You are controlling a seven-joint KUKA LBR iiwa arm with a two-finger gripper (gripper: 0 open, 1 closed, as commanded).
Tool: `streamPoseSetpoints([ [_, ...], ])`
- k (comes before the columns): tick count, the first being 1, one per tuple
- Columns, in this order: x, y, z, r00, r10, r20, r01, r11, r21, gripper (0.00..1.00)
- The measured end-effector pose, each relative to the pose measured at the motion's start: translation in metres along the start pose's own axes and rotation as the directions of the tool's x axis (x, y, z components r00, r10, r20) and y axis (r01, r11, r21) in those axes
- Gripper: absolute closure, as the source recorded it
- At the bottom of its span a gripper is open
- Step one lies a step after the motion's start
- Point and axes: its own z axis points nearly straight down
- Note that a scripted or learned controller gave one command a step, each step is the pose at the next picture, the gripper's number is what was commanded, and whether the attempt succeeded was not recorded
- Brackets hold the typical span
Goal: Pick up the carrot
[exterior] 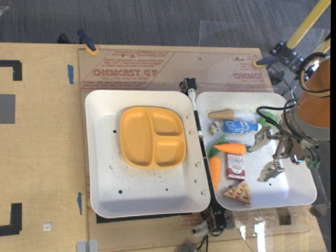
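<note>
Pizza slice: I am seeing a toy pizza slice (238, 192) lying nearest to me, at the front of the right bin (299, 196).
Carrots: I am counting two. One carrot (214, 171) is lying lengthwise just beside the bin's left wall; the other carrot (230, 148) is lying across, leaves to the left, just behind a small red packet (235, 166).
End effector: the end effector (266, 156) is hanging over the right part of this bin, fingers spread apart and holding nothing, near the packet but apart from both carrots.
Handling: I am judging the carrots light, stiff and smooth, so maybe slippery; I am planning to grip across the thick middle of the body.
Behind: a blue bottle (240, 126) and an ice-cream cone (221, 114) are lying further back.
Left bin: the left bin (100, 156) is holding a yellow divided plate (153, 137).
</note>
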Motion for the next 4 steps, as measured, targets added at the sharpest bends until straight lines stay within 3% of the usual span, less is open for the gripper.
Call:
streamPoseSetpoints([
  [1,-0.055,0.024,0.086,1.0,0.012,-0.007,-0.012,1.0,-0.004,0.0],
  [2,-0.06,0.011,0.109,0.948,0.319,0.006,-0.319,0.948,-0.005,0.0],
  [3,-0.11,-0.003,0.108,0.769,0.639,0.013,-0.639,0.769,-0.009,0.0],
  [4,-0.086,0.003,0.106,0.597,0.802,0.027,-0.802,0.598,-0.021,0.0],
])
